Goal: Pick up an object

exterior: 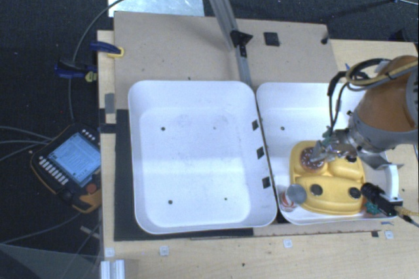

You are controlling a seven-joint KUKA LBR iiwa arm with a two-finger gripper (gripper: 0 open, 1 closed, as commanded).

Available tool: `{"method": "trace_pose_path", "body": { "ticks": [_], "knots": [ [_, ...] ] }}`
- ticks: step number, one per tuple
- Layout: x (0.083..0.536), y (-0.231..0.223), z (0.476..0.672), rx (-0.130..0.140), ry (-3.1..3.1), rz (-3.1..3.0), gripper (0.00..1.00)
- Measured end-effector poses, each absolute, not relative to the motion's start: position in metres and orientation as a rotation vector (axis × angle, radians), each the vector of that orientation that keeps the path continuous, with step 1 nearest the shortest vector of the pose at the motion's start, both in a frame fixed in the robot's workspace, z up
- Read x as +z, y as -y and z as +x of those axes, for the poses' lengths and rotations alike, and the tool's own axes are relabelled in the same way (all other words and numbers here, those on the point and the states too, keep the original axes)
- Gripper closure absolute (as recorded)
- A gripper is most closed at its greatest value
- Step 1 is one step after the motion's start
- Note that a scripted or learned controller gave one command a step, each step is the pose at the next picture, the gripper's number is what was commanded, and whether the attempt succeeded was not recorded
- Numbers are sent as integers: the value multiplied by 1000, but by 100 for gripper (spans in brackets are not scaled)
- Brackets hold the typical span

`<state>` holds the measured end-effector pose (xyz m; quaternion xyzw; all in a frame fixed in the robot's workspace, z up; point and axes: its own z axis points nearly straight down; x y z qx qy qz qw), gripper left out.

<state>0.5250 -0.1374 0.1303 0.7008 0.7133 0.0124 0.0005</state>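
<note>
A yellow plastic toy (327, 183) with dark buttons and a round reddish dial lies in the right bin (288, 114), near its front edge. A small grey and red object (292, 196) rests against the toy's left front corner. My gripper (325, 153) hangs low over the toy's back left part, right at the dial. The grey arm with its orange band (386, 107) reaches in from the right and covers the bin's right side.
The left bin (193, 153) sits beside the right one, joined by black clips along the shared edge. A metal pole (222, 2) slants across the back of the bench. A teach pendant (72, 163) lies on the floor to the left.
</note>
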Motion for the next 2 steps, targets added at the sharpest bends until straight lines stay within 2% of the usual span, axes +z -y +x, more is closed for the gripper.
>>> {"method": "trace_pose_path", "body": {
  "ticks": [1,2],
  "knots": [
    [193,138,522,6,-2223,2211,100],
    [252,132,532,7,-2223,2210,100]
  ]
}}
